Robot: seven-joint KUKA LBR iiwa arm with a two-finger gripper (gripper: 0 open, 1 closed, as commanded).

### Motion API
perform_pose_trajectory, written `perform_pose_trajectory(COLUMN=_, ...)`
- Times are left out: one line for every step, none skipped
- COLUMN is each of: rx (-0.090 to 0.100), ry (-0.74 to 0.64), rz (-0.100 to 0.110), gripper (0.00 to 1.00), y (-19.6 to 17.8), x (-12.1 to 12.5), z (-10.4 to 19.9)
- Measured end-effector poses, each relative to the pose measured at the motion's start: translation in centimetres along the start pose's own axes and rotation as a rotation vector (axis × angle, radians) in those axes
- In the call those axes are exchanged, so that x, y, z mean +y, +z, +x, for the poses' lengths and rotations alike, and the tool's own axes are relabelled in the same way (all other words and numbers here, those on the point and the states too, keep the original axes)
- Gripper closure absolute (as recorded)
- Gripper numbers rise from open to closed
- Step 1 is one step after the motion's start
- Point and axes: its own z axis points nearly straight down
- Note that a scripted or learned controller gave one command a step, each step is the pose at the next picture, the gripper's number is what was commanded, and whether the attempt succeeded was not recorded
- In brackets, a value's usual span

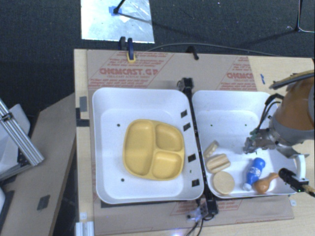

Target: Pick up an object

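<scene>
The right bin (231,112) holds several small things near its front edge. A blue bottle with a white cap (253,172) lies tilted, and a brown pear-shaped piece (266,182) rests against its right side. To the left are a tan round disc (223,182), a tan loaf-shaped block (218,162) and a smaller tan piece (211,148). My gripper (255,144) hangs over the right part of this bin, just above the blue bottle and apart from it. Nothing shows between its tips.
The left bin (113,107) holds a yellow divided plate (153,149). A black divider with clips (192,132) runs between the bins. The arm's orange band (298,107) fills the right bin's far right side. The back half of the right bin is bare white floor.
</scene>
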Motion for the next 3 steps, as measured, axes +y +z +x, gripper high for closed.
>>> perform_pose_trajectory(rx=0.0, ry=-0.001, rz=-0.002, gripper=1.0, y=-4.8, x=-0.6, z=0.4)
perform_pose_trajectory(rx=-0.001, ry=0.0, rz=-0.003, gripper=1.0, y=-10.1, x=-1.2, z=-0.3)
perform_pose_trajectory(rx=0.0, ry=-0.001, rz=0.0, gripper=1.0, y=-10.9, x=-1.1, z=-0.3)
